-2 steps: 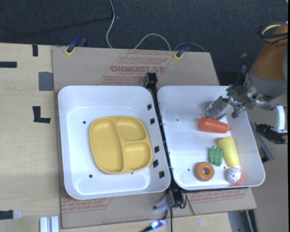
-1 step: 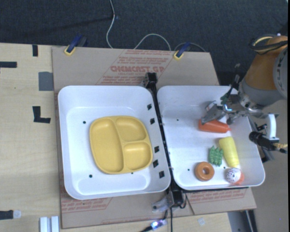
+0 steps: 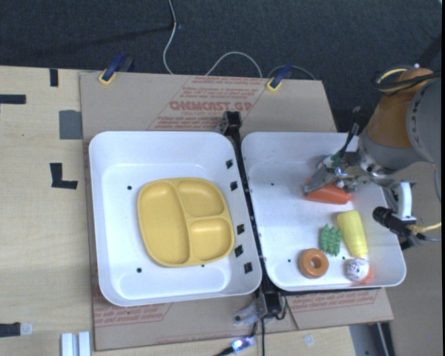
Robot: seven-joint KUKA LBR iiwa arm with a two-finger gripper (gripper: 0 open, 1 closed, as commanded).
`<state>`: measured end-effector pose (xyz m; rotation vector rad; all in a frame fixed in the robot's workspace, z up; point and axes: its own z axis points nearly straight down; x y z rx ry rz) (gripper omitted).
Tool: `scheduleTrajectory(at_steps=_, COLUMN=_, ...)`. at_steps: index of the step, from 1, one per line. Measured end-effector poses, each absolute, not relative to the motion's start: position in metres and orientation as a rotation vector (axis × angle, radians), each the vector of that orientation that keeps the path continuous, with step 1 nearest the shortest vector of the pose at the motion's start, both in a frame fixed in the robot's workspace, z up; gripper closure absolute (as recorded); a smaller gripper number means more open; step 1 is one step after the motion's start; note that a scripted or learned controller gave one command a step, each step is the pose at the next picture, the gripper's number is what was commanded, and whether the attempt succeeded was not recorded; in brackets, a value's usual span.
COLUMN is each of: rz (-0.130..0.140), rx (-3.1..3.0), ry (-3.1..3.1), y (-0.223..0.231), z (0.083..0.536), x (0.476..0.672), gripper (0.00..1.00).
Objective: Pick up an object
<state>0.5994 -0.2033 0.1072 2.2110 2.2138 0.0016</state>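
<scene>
The gripper [image 3: 328, 178] reaches low into the right bin [image 3: 282, 199], directly over an orange carrot [image 3: 329, 194] at the bin's two o'clock, seemingly to grasp it. Whether its jaws are spread or pinching is unclear. Other toys cluster at five o'clock.

The arm [image 3: 400, 124] reaches in from the right over the right bin [image 3: 282, 148], its orange band above the wrist at that bin's far right corner. The gripper [image 3: 320, 181] points left and down, low inside the bin near its back half.
</scene>
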Motion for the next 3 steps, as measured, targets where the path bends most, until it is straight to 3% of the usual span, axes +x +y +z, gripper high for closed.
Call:
scheduleTrajectory(at_steps=1, rz=-0.001, rx=2.215, ry=2.219, y=-0.204, z=0.086, x=0.601, gripper=0.0)
scheduleTrajectory(at_steps=2, rz=0.0, rx=2.214, ry=2.22, y=-0.203, z=0.097, x=0.601, gripper=1.0)
scheduleTrajectory(at_steps=3, rz=0.001, rx=2.22, ry=2.223, y=-0.197, z=0.141, x=0.596, gripper=1.0)
